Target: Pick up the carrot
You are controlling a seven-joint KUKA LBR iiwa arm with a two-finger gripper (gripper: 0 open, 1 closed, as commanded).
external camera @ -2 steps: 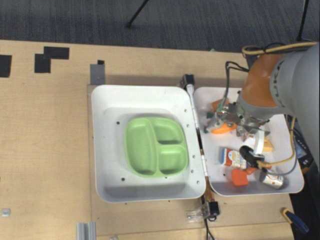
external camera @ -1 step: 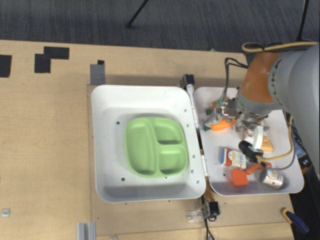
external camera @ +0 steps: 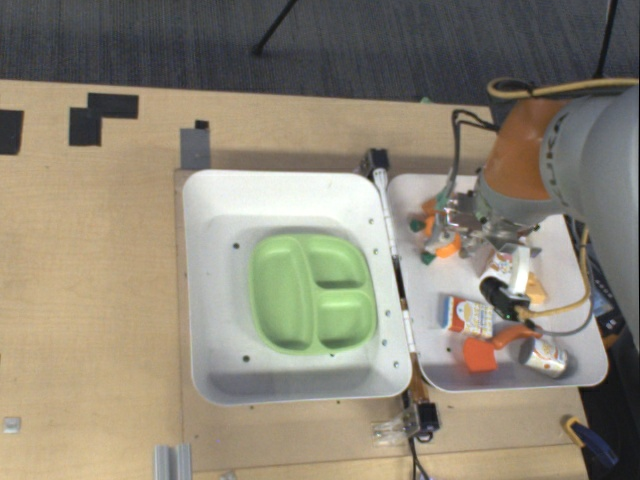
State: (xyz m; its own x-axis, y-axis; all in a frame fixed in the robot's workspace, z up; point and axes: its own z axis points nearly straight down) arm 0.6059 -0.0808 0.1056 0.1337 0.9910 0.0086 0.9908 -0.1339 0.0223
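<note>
The carrot is a small orange toy with a green end. It lies near the left wall of the right bin, in that bin's upper half. My gripper hangs over the same spot, its metal tip just above and to the right of the carrot and very close to it. Another small orange piece shows at the gripper's left side, partly hidden by it. The grey arm with its orange band covers the bin's upper right part.
The left bin holds a green divided plate. In the lower part of the right bin lie a white and orange carton, an orange block, a pale cup and a white packet.
</note>
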